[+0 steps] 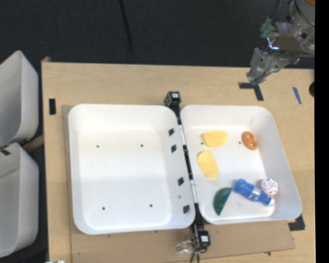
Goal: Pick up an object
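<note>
Whether the jaws are spread or pressed together cannot be told: the gripper [261, 70] hangs at the far right, above the bare bench and beyond the far rim of the right bin [274, 126], and its tip is a small grey blur.

By size, the wooden bench [126, 84] comes first, then the two shallow white bins joined along the middle. The left bin [79, 125] holds no objects that I can see. All candidates for picking lie in the right bin. A yellow oblong piece [208, 164] lies near its left middle, with a second yellow piece [215, 138] just beyond it on the far side. A dark green wedge [221, 200] lies toward the near edge, beside a blue cylindrical object [251, 191] that touches a small round white and pink thing [269, 187] at the near right. A small orange object [249, 140] lies alone toward the far right.

For a clean pick, I judge the orange object or either yellow piece the better target, since each lies apart from its neighbours and well off the bin walls. The arm would need to travel toward the near side, centre over the chosen piece, and descend with the jaws straddling its narrow dimension. The blue and white pair looks riskier, because closing on one could nudge the other away.
</note>
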{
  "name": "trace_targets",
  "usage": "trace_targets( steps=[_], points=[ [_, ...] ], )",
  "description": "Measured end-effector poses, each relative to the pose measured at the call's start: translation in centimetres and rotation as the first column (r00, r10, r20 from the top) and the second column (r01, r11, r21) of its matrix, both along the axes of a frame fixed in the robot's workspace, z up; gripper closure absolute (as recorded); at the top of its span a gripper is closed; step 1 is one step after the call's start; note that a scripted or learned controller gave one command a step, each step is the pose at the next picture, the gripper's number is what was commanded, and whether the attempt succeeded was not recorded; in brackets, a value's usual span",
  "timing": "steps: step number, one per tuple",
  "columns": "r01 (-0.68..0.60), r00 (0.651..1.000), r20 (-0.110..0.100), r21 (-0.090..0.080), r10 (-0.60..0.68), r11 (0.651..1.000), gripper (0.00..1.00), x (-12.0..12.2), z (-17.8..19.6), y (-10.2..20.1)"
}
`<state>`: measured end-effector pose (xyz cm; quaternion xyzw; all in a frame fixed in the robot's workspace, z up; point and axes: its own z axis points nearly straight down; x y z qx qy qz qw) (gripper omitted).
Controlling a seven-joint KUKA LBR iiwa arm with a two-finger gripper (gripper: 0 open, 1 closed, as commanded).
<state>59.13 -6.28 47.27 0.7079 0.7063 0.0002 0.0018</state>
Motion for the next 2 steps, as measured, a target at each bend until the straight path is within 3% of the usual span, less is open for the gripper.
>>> trace_targets(
  steps=[1, 2],
  points=[
    [0.001, 1.0, -0.01, 0.002, -0.001, 1.0, 1.0, -7.5, -7.2, -0.2],
    [0.001, 1.0, -0.005, 0.001, -0.001, 1.0, 1.0, -10.3, -9.4, -3.1]
  ],
)
